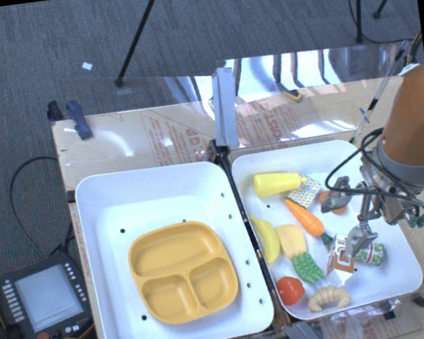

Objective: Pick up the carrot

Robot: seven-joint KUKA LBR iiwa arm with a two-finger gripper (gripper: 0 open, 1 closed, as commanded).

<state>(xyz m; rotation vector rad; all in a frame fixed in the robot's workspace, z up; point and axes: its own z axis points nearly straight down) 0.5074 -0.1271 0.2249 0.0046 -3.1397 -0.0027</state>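
Now, over the right bin: I hang above the toy food with nothing gripped, my reach coming in from the right.

Step in hand: the approach; by my reading the pick has not begun, since the carrot lies untouched on the floor of the right bin.

Carrot: orange, slim, lying on a slant near the bin's middle, its green tuft pointing down and right, a pale yellow block just beside it on the left and a yellow cylinder above it.

My hand: my gripper sits lower right of the carrot, near a small green can and an orange-and-white carton; the fingers look spread, with no object between them.

Neighbours: a banana along the bin's left wall, a green leafy piece, a red tomato and a croissant toward the near edge.

Left bin: holds a yellow divided plate, well apart from my work.

Next move calls for: shifting up and left until I am centred over the carrot's body, turning the jaws to straddle its narrow width rather than its length, then dropping straight down.

Risk, as I judge it: the yellow block crowds the carrot's lower end, so a finger landing there could push the carrot aside.
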